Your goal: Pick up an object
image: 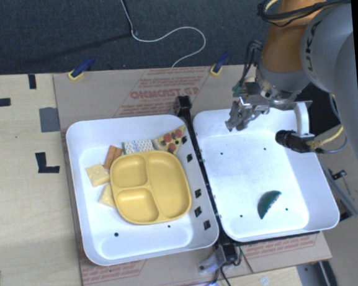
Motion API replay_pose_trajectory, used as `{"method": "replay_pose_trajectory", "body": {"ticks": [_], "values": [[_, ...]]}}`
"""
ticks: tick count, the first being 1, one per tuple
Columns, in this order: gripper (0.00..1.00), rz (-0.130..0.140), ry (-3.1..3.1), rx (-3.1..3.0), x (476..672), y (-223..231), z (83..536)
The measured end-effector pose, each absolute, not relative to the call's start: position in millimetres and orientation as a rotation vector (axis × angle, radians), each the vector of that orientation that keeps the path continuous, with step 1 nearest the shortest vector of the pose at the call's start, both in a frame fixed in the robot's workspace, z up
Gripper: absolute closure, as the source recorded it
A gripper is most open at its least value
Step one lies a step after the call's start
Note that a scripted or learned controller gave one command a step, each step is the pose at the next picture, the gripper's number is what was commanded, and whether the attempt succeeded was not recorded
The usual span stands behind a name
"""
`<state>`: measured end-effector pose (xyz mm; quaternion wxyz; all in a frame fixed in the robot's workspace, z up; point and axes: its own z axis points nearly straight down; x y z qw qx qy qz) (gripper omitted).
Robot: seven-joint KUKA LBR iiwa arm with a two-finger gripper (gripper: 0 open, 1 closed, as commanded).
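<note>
The grey arm with its orange band reaches in over the desk's far right corner, and its pincer (238,119) hangs above the far left corner of the right bin (310,221), close to the divide between the two bins. The fingers are small and dark against the white floor, and whether they stand apart or closed cannot be told; nothing shows between them. A dark green, leaf-shaped object (269,202) lies on the floor of the right bin toward its near right corner, well apart from the pincer. A black cylindrical part (289,140) juts over the bin's right rim. The left bin (82,179) holds a yellow divided plate (150,186) with three compartments, lying flat near the bin's middle. Around the plate's far and left edges are small flat pieces: a pale square cracker-like piece (97,174), an orange-brown piece (111,156), a patterned strip (137,146) and a pizza-like slice (171,138) near the bin's far right corner. Both bins rest on a cardboard sheet (156,91) with red print, held by blue clips (82,68) at its far edge.
</note>
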<state>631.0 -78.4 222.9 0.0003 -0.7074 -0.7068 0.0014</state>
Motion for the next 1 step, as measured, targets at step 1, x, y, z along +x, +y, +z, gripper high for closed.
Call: {"method": "replay_pose_trajectory", "body": {"ticks": [1], "values": [[1.00, 0.000, -2.224, -2.219, 628.6, -65.0, 232.6]]}}
